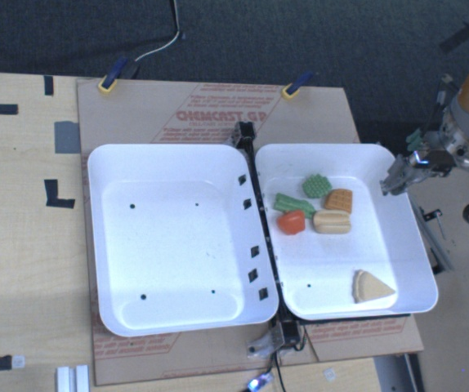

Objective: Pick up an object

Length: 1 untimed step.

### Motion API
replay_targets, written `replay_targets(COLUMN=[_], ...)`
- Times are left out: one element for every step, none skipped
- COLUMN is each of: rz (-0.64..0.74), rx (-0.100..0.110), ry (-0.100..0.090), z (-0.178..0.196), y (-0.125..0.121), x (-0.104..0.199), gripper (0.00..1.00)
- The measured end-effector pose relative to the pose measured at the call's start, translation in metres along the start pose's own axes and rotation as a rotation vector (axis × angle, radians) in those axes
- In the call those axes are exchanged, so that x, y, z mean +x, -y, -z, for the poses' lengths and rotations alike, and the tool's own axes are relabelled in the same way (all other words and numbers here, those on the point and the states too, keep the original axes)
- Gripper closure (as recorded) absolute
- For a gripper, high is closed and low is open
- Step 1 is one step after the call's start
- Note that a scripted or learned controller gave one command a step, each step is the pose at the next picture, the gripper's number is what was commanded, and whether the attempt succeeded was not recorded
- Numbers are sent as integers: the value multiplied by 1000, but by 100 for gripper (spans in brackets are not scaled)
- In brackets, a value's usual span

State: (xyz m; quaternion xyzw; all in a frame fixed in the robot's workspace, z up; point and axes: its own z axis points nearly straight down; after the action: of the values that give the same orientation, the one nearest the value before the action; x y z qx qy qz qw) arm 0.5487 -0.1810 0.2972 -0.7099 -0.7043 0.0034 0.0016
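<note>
Nearest the camera: black clamp hardware [277, 339] at the bottom edge, where the two bins meet. Both sit on a brown cardboard sheet with red print [218, 117], laid on a light wooden bench with black tape marks [22, 219].

Left shallow white plastic bin [112, 170]: bare floor with a few small dark dots.

Right shallow white plastic bin [410, 288] has all the objects:
- pale tan wedge-shaped block [372, 287], near front right corner, well apart from the others
- red round tomato-like toy [292, 222], near the divider
- beige bread-roll-shaped piece [331, 222], just right of the red one, touching or nearly so
- green elongated pod-shaped toy [292, 203], behind the red one, lying at a slant
- orange-brown square waffle-like piece [339, 199], directly behind the beige roll, touching it
- dark green bumpy rounded toy [317, 185], furthest back in the cluster, beside the orange piece

Black clips run along the seam between the bins.

Grey two-finger gripper [396, 181]: sits over the right bin's right rim, toward the back corner, above the bin and apart from the cluster. Nothing visible in it. Can't tell how far it is opened; too small and blurred.

Far edge: two yellow-and-blue clamps [113, 75] pin the cardboard's back corners, white cable [165, 43] runs over dark carpet behind.
</note>
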Motion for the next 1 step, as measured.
replay_targets(rz=[3], rx=[1], ry=[-2], z=[-61], y=[27], x=[-46], gripper=[100])
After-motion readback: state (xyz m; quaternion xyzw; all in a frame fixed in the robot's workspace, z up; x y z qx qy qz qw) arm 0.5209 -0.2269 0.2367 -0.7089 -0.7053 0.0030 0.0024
